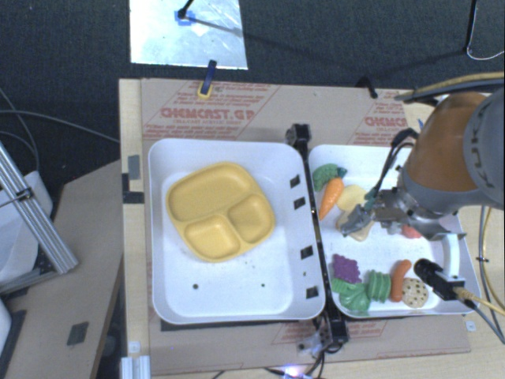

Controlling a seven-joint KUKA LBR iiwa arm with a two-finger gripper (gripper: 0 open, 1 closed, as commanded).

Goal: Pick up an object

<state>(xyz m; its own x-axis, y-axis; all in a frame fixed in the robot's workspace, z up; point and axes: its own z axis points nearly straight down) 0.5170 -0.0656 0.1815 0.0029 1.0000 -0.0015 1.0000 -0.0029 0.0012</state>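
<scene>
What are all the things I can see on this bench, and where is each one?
White bins: 2, side by side.
Divided plate: 1, yellow, left bin.
Carrot: 1, orange with green top, right bin, far end.
Purple toy food: 1, right bin, near end.
Green toy vegetables: a cluster, count unclear, right bin's near edge.
Sausage-like piece: 1, orange-red, beside the greens.
Cookie: 1, tan, speckled, near corner.
Arm: 1, grey and orange, from right.
Gripper: 1, above right bin.
</scene>
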